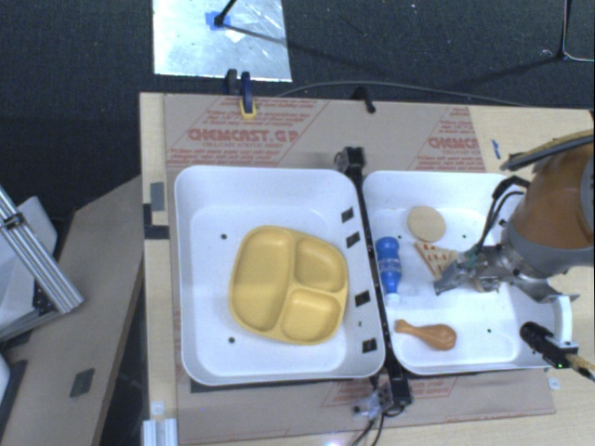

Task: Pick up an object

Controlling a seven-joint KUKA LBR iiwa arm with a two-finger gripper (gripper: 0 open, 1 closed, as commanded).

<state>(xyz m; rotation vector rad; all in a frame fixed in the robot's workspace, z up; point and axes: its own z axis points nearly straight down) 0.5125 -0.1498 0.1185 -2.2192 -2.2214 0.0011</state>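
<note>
The right bin [507,193] is serving as the landmark here: a shallow white plastic tray with rounded corners and a smooth raised rim, sitting beside its twin, the left bin [200,203], with a dark clipped divider [367,268] running between them. The gripper [453,277] is hanging low over the middle of the right bin, its dark metallic tip pointing toward the bin's left wall; how far its pincer is standing open cannot be told from this slant, and nothing is showing clearly between its tips. The grey arm with its orange band [558,203] is covering the bin's right side, taking up most of the free room there. Against the bin's left wall a small clear bottle with a blue cap [388,266] is lying lengthwise, glossy and cylindrical. Toward the bin's far side a flat tan disc [427,223] is lying, matte and round, and just beside it, toward the gripper, a wedge-shaped patterned piece [433,257] is lying close to the gripper's tip, possibly touching it. Near the bin's near rim a tan drumstick-shaped toy [429,334] is lying, smooth and bulbous at one end, with open white floor around it. Left of the right bin, the other bin is holding a yellow sectioned plate [288,284], rounded, with three compartments
</note>
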